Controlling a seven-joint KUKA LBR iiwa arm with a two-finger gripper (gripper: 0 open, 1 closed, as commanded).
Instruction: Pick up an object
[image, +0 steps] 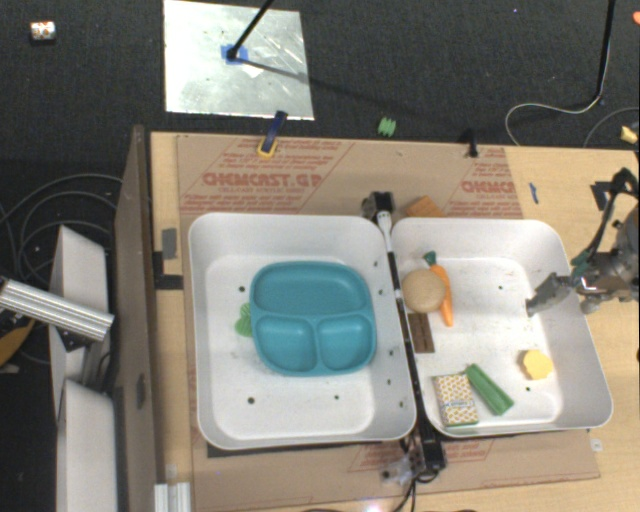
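Above right bin's (575, 300) edge, claw (545, 293).

Left bin (215, 400) has the divided plate (312, 315) sitting in the middle, right bin (575, 400) has a carrot (443, 296) and round thing (423, 290) far-left, box (456, 399) and stick (490, 389) near, and a small block (537, 364) right.

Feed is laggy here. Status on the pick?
Gripper over right bin's right edge, holding nothing visible. Yellow block nearest, untouched. Path to it clear.
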